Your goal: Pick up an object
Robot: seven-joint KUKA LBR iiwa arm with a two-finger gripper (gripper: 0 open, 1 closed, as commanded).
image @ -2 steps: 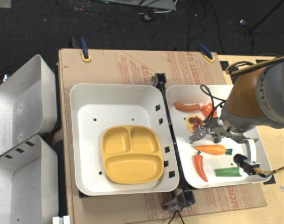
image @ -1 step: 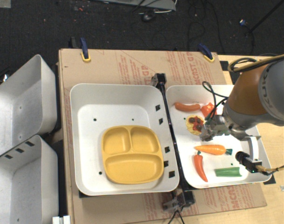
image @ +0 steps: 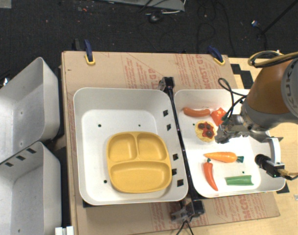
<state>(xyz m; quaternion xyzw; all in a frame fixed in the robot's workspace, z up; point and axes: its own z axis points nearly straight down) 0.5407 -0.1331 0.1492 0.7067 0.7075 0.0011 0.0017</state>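
Here the pincer (image: 222, 136), grip state unreadable, hovers beside the pizza toy (image: 206, 130), above the carrot (image: 221, 156).

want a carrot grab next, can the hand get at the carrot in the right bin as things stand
Probably yes: the carrot lies flat with bare bin floor around it, just below the hand, nothing on top.

bright even overhead light, soft shadows in the white bins (image: 124, 99), floor bg dark, pic slightly grainy.

Place: robot lab
Signs: loose cables (image: 202, 28) on dark floor at top; clamped cardboard sheet (image: 139, 67) under bins
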